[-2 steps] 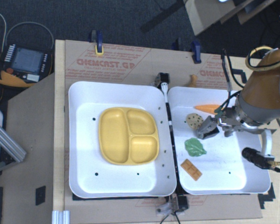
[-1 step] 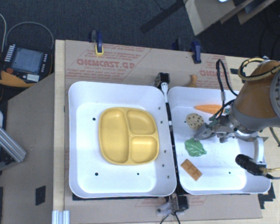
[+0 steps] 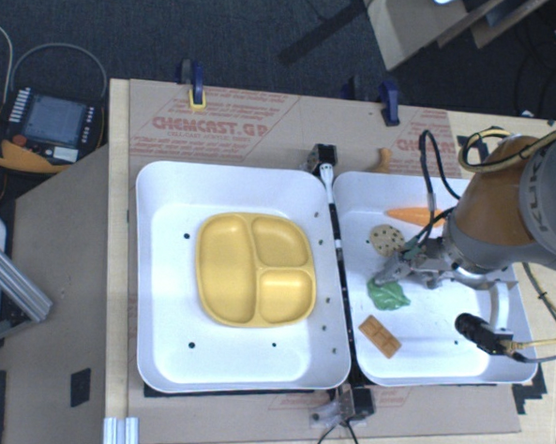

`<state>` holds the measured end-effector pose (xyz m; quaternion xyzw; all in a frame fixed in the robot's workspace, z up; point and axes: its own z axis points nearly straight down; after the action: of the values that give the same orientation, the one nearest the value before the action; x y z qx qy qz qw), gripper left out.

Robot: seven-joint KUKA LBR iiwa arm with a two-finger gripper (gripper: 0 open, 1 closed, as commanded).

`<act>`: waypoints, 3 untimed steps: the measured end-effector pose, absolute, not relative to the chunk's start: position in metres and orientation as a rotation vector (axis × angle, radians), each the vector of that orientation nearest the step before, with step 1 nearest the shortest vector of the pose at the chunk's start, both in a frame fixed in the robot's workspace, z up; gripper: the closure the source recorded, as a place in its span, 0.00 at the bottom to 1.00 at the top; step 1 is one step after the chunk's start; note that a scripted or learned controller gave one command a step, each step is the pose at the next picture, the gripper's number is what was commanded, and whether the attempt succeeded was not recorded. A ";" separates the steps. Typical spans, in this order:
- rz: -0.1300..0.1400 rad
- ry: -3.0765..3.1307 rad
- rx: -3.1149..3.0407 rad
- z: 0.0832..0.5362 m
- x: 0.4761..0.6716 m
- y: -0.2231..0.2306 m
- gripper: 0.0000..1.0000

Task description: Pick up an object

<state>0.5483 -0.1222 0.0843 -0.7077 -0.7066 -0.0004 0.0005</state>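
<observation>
Now | hand [image 3: 390,273] down at green piece [image 3: 387,295] | right bin [image 3: 438,369] | finger opening unclear

Surroundings: bench on dark carpet.
Brown board [image 3: 265,122] printed in red, two blue clamps [image 3: 194,82] at far edge; handheld control pendant [image 3: 51,123] on dark blue floor [image 3: 178,18], left.

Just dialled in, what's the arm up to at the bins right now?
The arm has reached into the right bin, with its gripper low over a green item. Nearby lie a tan cracker-like piece, a speckled round piece and an orange carrot-like piece. The left bin holds a yellow divided plate. Nothing looks lifted yet.
</observation>
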 end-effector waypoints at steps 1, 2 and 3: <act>-0.006 -2.223 -2.227 0.097 0.550 -0.122 1.00; -0.004 -2.226 -2.223 0.156 0.545 -0.116 1.00; -0.005 -2.227 -2.224 0.210 0.546 -0.116 1.00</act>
<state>0.5464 -0.1165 0.2097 -0.7067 -0.7076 -0.0017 -0.0028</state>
